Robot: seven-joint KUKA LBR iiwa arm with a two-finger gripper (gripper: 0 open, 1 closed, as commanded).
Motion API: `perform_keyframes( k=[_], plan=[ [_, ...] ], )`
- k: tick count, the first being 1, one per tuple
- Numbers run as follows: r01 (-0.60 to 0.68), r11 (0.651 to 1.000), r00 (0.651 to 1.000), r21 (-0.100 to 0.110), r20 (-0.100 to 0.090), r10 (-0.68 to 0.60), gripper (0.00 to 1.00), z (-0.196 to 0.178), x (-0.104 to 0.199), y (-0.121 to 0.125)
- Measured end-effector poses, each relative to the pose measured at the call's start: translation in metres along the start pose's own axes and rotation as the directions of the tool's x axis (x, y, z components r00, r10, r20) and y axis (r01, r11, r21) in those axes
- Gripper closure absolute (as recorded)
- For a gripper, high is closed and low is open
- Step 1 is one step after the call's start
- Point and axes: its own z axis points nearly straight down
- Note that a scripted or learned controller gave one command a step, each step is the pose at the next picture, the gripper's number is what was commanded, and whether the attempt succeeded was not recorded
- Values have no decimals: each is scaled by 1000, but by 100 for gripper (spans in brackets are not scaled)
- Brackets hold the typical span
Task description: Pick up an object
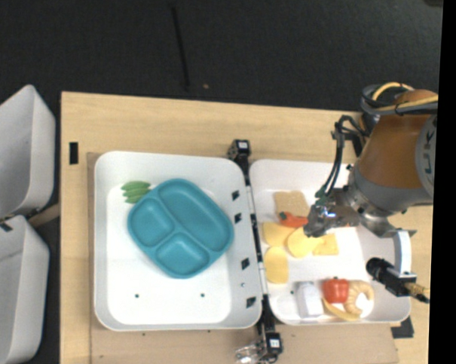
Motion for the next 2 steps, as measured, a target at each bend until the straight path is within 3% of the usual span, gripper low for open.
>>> perform_keyframes(
  k=[2],
  plan=[
    [-3,1000,1000,-1,0,3,100,1,-4,3]
  ],
)
